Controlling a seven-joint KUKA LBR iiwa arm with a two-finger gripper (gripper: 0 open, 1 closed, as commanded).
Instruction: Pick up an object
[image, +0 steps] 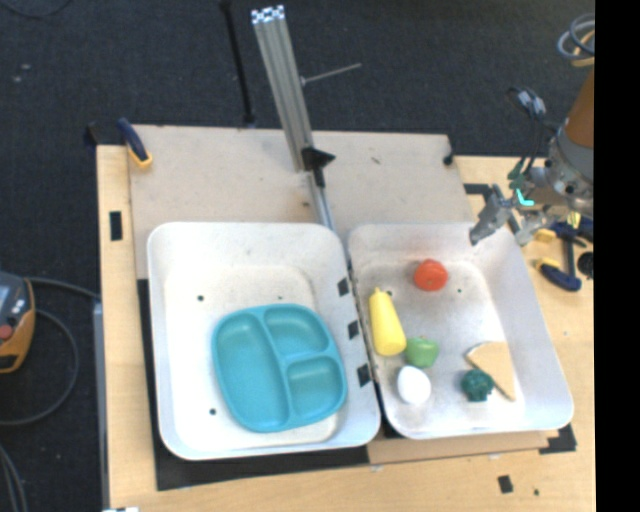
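claw (503, 222) was seen spread wide, nothing held, above the right bin's far rim (420, 232) | red ball (431, 275) lay nearest, just below-left of it | yellow piece (386, 322), green piece (423, 351), wedge (493, 366) and white egg (413, 384) lay farther | risk judged: round ball could be nudged aside, or rim struck on descent

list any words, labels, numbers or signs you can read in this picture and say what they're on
No readable text, number or brand on anything here.
The checkered black-and-white patch atop the metal post is a pattern, not writing.
The blue tray, yellow piece, red ball and white bins carry no markings.
The device at the left edge is too blurred to tell.
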